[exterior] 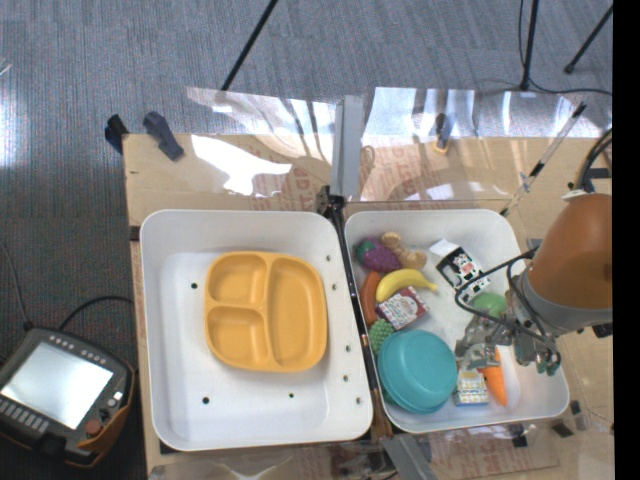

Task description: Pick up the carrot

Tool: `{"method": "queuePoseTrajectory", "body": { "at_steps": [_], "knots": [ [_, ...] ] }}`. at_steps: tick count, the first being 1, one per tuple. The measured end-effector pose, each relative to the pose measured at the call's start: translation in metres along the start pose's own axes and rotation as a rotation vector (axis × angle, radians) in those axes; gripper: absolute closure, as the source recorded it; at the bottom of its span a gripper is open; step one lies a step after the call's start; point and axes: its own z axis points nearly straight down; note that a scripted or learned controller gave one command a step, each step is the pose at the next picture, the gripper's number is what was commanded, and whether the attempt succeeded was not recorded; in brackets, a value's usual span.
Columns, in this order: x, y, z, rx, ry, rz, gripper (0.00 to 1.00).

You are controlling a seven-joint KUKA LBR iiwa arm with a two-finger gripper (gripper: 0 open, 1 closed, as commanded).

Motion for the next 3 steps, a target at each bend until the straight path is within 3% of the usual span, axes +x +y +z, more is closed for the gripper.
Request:
{"method": "queuePoseTrajectory", "body": {
  "at_steps": [1,2,3],
  "knots": [
    [0.002,-0.025,-0.058,-0.001,-0.001,-0.271,1.00],
    [0.002,-0.024,-0.057,-0.002,0.001,-0.273,0.00],
    [0.003,-0.008,0.012,0.000,-0.004,-0.218,0.00]
  ]
}}
